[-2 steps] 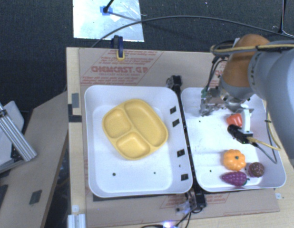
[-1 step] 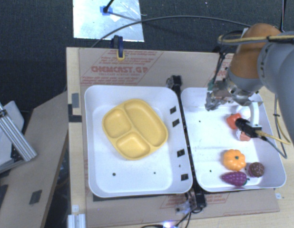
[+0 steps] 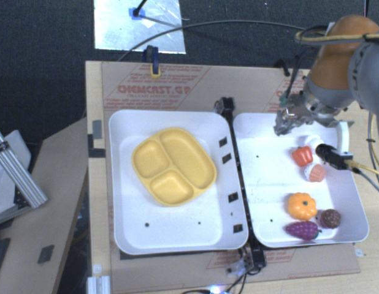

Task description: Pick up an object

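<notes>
The right bin (image 3: 263, 182) holds several small toy foods. A red pepper (image 3: 303, 155) and a pink-and-white cupcake (image 3: 316, 173) lie near its right side. An orange pumpkin (image 3: 302, 206), a purple bunch of grapes (image 3: 302, 229) and a brown round piece (image 3: 330, 218) sit at the front right. My gripper (image 3: 284, 126) hangs over the bin's far edge, left of and behind the pepper, with nothing seen in it.
A yellow three-part plate (image 3: 173, 166) lies in the left bin (image 3: 134, 225). Black clips line the divider (image 3: 233, 176) between the bins. Cables trail from the arm (image 3: 336, 72) at the upper right. A silver sheet (image 3: 137, 14) lies beyond the bench.
</notes>
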You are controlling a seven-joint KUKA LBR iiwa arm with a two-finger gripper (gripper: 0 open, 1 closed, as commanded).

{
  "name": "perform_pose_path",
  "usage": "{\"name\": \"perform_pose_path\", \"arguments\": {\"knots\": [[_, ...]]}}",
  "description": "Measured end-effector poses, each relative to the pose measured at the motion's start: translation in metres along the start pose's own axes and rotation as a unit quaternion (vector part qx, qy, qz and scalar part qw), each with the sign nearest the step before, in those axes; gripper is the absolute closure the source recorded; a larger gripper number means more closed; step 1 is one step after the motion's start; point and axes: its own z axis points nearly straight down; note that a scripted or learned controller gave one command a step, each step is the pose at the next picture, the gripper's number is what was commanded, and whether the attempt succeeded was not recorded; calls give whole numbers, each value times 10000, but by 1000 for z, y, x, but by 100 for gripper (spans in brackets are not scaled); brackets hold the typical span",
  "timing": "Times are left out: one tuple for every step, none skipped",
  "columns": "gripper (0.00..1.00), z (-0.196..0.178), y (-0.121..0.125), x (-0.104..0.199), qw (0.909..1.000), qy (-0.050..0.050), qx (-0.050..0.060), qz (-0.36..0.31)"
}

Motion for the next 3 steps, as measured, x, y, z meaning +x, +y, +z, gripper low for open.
{"name": "perform_pose_path", "arguments": {"knots": [[100,-46,8,0,10000,1,-5,-29],[100,-35,3,53,10000,13,23,-54],[100,-43,4,103,10000,16,19,-57]]}}
